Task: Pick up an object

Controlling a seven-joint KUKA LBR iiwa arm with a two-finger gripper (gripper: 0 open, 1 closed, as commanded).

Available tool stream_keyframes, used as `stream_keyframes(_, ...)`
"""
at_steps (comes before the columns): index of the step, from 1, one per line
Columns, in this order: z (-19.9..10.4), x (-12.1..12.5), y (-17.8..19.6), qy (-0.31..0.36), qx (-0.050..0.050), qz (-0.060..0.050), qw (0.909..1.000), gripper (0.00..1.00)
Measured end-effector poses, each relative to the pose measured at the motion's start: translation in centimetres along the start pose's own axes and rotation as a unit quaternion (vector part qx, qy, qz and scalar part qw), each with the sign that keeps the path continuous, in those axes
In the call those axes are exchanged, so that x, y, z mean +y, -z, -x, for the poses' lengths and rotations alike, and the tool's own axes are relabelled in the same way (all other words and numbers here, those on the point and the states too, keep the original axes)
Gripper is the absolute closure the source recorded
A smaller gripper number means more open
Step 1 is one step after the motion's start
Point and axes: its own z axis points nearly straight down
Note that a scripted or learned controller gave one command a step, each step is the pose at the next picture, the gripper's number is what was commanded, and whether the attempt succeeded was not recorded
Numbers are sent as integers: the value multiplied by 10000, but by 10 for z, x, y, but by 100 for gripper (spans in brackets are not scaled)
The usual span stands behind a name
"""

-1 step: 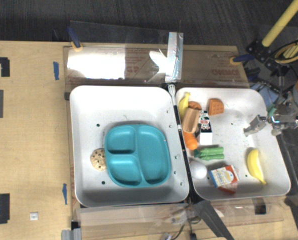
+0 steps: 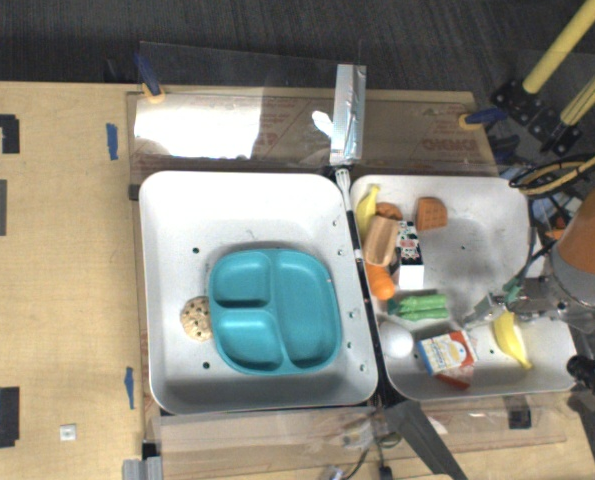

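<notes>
a wooden bench (image 2: 47, 298) on dark carpet bears two shallow white bins side by side, with a clear plastic sheet (image 2: 237, 118) standing behind them. the arm (image 2: 582, 268) comes in from the right edge, and its gripper (image 2: 492, 306) hangs low over the right bin (image 2: 477, 228), near that bin's front right part. whether the gripper is open or closed cannot be told at this size, and nothing can be seen held in it. just to the right of the gripper and a little toward the front lies a small banana (image 2: 512, 340), close enough that it may be touching, though that is not clear. in front of the gripper and slightly to its left sits a small carton (image 2: 447, 353), and directly to its left lies a green vegetable (image 2: 417, 306). further left, along the bin's inner wall, are an orange carrot (image 2: 381, 282), a tan block (image 2: 380, 238), a second yellow banana (image 2: 366, 204) and a small black and white box (image 2: 409, 243), with an orange-brown lump (image 2: 431, 213) behind them. well to the left, the left bin (image 2: 177, 218) holds a teal divided plate (image 2: 274, 308) and a cookie (image 2: 195, 318) touching its far side. judged from this, the pick is not yet done: every object rests on a bin floor. the approach seems made, and the grasp and the lift are left, the small banana being the likeliest target.
</notes>
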Motion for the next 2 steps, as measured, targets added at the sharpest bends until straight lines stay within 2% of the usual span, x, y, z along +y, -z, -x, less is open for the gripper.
stream_keyframes(1, 1, 3, 13, 1, -18, 50, 10000, 100)
stream_keyframes(2, -75, -11, 14, 1140, -6, 24, 9935, 100)
